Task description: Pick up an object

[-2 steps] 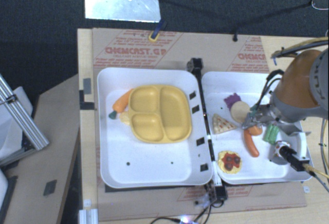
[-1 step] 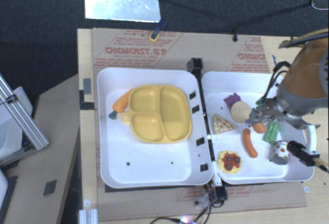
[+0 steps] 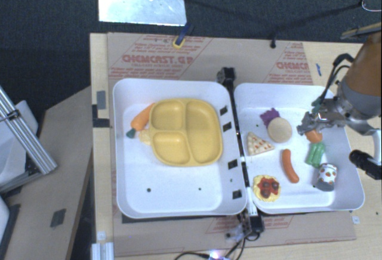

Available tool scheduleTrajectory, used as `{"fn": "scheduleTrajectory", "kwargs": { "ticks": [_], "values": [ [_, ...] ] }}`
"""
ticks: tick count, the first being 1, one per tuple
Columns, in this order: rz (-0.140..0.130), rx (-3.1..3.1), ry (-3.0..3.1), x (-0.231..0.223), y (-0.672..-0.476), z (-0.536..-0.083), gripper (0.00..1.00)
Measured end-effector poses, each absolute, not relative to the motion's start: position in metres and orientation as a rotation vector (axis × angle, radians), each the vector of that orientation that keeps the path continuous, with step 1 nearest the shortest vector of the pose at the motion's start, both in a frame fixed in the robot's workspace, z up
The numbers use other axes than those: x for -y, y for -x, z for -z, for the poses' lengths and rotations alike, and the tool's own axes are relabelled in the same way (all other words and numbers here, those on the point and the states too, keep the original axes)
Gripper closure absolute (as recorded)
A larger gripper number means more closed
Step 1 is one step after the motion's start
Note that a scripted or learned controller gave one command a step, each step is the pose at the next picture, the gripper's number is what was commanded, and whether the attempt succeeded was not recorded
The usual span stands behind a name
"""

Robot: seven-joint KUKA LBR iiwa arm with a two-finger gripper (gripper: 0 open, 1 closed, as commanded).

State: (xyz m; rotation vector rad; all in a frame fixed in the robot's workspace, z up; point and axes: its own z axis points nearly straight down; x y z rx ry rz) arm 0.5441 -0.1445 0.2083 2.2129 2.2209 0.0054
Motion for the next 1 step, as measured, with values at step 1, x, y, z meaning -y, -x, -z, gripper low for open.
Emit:
{"fn": "scheduleTrajectory", "kwargs": {
  "ticks": [1],
  "values": [
    [-0.003, -2.224, -2.215, 0.1445, -0.5451, -0.2253, 1.00]
  ]
}}
